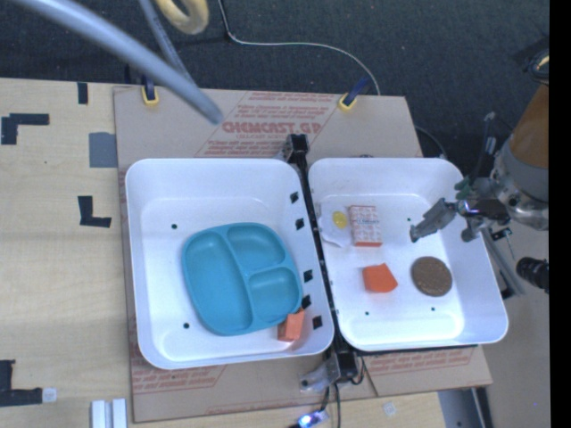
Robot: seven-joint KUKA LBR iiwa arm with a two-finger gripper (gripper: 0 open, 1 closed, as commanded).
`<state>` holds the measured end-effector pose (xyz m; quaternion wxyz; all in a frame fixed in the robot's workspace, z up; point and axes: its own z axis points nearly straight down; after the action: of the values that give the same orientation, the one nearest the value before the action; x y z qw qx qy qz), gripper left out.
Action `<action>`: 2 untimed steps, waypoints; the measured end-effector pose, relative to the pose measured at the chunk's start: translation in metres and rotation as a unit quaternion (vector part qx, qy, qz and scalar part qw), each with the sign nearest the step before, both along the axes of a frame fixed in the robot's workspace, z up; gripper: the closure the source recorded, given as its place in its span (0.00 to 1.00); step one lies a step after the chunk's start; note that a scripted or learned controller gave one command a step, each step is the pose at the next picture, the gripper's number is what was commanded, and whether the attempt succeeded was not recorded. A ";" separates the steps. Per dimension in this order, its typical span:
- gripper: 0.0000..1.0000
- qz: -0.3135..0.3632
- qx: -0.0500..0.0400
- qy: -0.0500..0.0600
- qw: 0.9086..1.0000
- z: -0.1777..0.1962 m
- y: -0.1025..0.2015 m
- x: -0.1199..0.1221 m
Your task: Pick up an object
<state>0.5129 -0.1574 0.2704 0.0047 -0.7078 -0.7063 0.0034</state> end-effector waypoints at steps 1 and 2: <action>0.00 0.002 -0.001 -0.005 1.000 0.005 0.000 0.002; 0.00 0.001 -0.001 -0.003 1.000 -0.048 -0.007 0.008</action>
<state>0.5209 -0.1641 0.2228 0.0024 -0.7070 -0.7072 0.0022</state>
